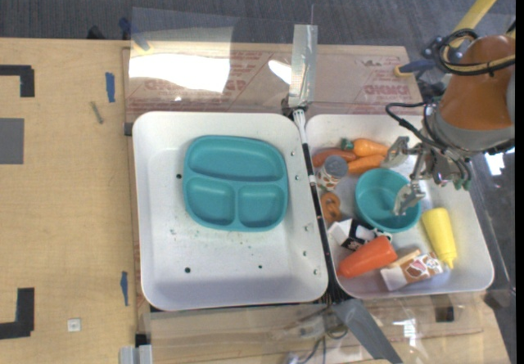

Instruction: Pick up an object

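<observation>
the two-finger metal gripper hung over the round teal plastic bowl in the right shallow white bin, its jaws spread with one fingertip at the bowl's rim, nothing visible between them, beside the yellow plastic bottle.

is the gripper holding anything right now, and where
Cannot be told: the gripper sits at the teal bowl's right rim, but no grasp shows.

Grey arm, orange band, looping black cables, metal jaws.
</observation>
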Robot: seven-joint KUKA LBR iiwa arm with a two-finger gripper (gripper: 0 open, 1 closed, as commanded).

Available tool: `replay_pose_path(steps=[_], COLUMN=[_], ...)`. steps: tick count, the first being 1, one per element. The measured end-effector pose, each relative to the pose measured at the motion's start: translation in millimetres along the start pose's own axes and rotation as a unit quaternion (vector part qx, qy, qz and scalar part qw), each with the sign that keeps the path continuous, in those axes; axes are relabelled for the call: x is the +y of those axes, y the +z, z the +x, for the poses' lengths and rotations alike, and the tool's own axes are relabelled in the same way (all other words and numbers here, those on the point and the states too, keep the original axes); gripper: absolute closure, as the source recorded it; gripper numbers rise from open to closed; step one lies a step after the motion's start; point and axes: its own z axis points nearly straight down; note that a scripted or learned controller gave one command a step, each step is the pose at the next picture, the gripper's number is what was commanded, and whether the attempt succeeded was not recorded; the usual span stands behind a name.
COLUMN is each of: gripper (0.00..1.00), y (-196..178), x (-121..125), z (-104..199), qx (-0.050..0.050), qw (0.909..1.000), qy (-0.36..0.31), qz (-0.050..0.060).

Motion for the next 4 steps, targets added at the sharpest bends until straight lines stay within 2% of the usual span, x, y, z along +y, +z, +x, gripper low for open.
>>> replay_pose_path(steps=[1, 2, 3, 4], gripper=[0.0, 0.0, 0.0, 0.0], y=[9, 1, -67, 16], x=[-10, -18, 9, 26], z=[64, 98, 20, 13], qx=[-0.017, -0.048, -0.009, -0.009], qw=[0.9983, 0.9979, 0.9958, 0.9954], qy=[0.056, 0.043, 0.091, 0.096], qz=[0.004, 0.008, 0.001, 0.002])
